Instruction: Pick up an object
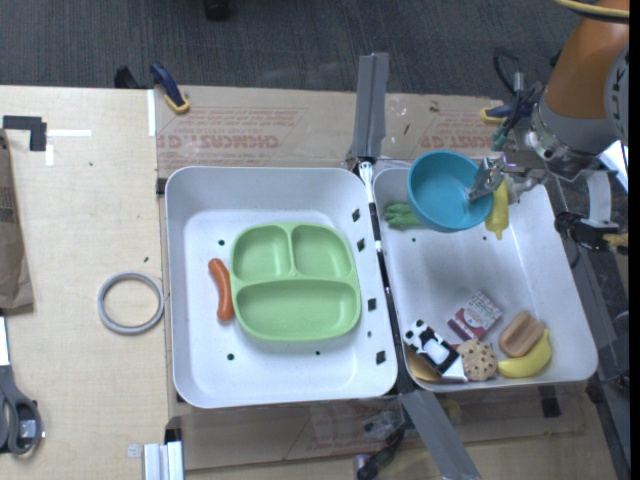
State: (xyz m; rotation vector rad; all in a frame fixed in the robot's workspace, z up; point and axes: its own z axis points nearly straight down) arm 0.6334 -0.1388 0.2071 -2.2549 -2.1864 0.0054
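Here, in the upper right of the frame, the gripper (484,181) pinches the blue bowl's (441,190) right rim between its 2 fingers.

A tape ring (131,302) lies on the bench (80,228) — scissors (17,420) nearby, a brown bag (12,238) at the edge.

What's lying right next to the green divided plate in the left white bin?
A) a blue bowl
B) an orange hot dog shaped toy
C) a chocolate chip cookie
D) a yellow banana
B: the orange sausage-shaped toy lies just off the left edge of the green three-compartment plastic plate in the left shallow white bin; the banana, bowl and cookie are all in the right bin.
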